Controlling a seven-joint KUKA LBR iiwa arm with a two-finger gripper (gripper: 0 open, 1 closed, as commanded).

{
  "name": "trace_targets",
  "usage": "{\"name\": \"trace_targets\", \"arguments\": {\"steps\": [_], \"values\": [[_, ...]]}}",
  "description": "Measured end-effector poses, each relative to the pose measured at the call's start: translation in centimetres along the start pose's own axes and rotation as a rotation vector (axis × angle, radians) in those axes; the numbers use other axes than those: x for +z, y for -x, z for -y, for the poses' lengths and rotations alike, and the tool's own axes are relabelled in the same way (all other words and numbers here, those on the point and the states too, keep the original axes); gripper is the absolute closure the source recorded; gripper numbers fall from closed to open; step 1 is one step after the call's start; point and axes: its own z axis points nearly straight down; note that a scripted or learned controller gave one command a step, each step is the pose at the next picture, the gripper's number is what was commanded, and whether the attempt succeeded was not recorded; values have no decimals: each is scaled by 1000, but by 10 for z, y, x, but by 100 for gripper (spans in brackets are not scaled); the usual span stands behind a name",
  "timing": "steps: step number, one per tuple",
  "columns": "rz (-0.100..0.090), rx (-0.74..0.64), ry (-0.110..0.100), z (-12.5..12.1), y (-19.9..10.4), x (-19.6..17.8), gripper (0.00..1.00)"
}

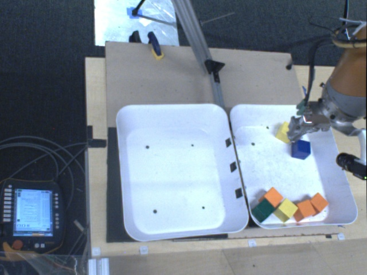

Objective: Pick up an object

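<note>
Blocks are the candidates for picking, and all of them lie in the right bin [338, 171]: a yellow block [282, 132] and a blue block [300, 149] near its upper middle, and along the lower edge a cluster made of a green block [262, 211], an orange block [273, 197], a second yellow block [285, 210] and two more orange blocks [305, 209] [319, 201] packed against one another and against the bin wall. The gripper [299, 128] sits low over the upper pair, just between the yellow block and the blue block, and from this slanted view I cannot tell how wide it stands or whether it has anything in its grasp; nothing is plainly seen clamped in it. To do the step well, I judge the arm should commit to one of the two near blocks, centre itself over that block alone, and descend square to its faces, since the pair lie close enough that a off-centre approach could nudge the neighbour or pinch a corner. The blue block, lying slightly apart and lower in the view, looks the cleaner target. The clustered blocks at the bottom edge would be harder, with the wall and neighbours crowding them. The left bin [129, 153] shows a bare white floor with a few small dark dots.
</note>
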Motion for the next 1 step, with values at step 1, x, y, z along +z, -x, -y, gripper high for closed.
{"name": "trace_targets", "arguments": {"steps": [1], "values": [[0, 1, -3, -12, -48, 11, 100]]}}
